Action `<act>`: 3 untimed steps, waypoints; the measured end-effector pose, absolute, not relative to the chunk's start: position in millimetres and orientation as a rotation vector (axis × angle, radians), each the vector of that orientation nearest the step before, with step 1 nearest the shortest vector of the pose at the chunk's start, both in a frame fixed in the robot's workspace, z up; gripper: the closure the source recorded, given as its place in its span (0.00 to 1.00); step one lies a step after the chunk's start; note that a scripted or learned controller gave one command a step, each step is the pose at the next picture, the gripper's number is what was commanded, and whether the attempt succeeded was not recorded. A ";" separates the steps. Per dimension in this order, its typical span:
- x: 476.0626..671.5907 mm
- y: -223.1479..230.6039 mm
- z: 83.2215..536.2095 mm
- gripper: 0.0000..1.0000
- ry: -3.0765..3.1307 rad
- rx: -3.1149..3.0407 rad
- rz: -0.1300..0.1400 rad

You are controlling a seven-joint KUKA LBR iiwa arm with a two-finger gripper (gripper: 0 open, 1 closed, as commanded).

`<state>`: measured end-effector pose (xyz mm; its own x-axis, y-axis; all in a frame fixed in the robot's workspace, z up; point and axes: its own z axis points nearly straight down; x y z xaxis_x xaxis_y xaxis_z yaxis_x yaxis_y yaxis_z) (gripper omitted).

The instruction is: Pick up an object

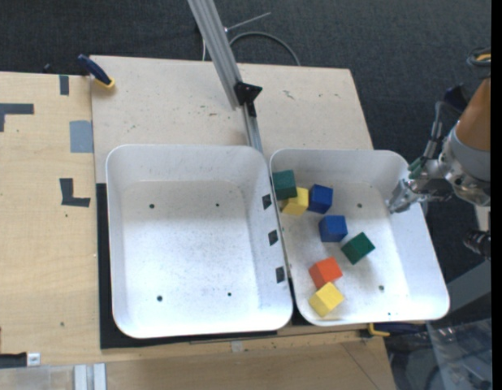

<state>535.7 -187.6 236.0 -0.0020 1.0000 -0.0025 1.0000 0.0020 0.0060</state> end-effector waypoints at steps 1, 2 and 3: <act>536.2 -187.2 244.4 1.00 2.223 2.219 0.000; 564.8 -134.3 240.4 1.00 2.230 2.214 0.001; 586.3 -83.8 228.8 1.00 2.230 2.216 -0.001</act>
